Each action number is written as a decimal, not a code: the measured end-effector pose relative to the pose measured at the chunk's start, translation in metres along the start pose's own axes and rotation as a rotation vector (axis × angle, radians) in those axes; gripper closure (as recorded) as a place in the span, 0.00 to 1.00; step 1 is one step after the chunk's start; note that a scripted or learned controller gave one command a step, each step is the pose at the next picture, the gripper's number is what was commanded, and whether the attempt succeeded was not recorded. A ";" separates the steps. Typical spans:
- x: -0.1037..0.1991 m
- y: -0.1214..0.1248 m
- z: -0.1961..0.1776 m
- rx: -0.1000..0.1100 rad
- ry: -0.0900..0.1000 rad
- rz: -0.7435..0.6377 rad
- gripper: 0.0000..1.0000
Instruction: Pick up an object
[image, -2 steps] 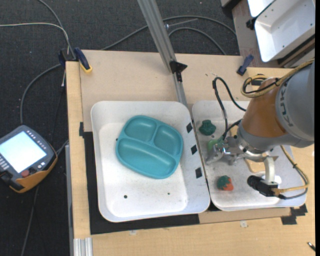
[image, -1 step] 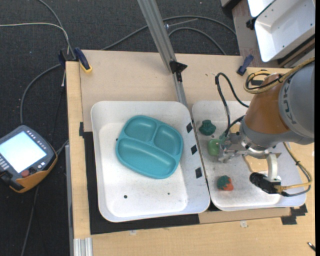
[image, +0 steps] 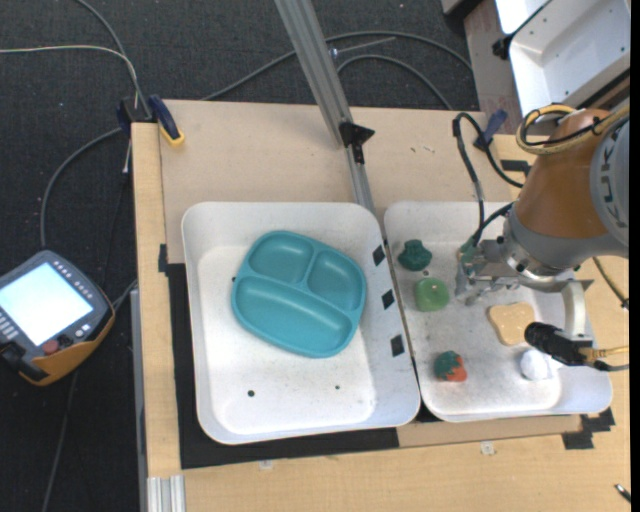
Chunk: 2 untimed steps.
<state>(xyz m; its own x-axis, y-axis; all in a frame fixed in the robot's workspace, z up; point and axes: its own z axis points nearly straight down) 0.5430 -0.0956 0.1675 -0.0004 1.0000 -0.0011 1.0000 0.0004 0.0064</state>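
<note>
Nearest us in the right bin (image: 500, 408), at about 6 o'clock, lies a small red and green piece (image: 450, 366). A white piece (image: 533, 367) sits toward 4 o'clock, with a flat tan piece (image: 510, 322) just beyond it. Farther in, a light green round piece (image: 432, 294) rests near the bin's left wall, and the gripper (image: 478, 285) hangs just beside it, at its 3 o'clock. We cannot tell how wide the gripper stands, and we see nothing held in it. A dark green piece (image: 414, 255) lies beyond, near 11 o'clock.

We take the light green piece as the likeliest target, being closest.

The gripper looks offset to one side of that piece rather than over it, so a close from here could catch nothing. A nudge might also roll the round piece toward the wall. The tan piece, at the gripper's 5 o'clock, could get dragged along.

The teal divided plate (image: 300, 292) in the left bin (image: 290, 425) is well apart.

We can read no label on any piece. The dark lettering on the arm (image: 560, 195) is cut off.
</note>
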 end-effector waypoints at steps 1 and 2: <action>0.010 0.006 -0.057 -0.002 0.000 -0.002 1.00; 0.010 0.008 -0.111 -0.002 0.000 -0.001 1.00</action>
<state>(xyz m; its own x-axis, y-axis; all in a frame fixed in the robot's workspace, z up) 0.5499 -0.0857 0.2790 -0.0018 1.0000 -0.0011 1.0000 0.0018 0.0080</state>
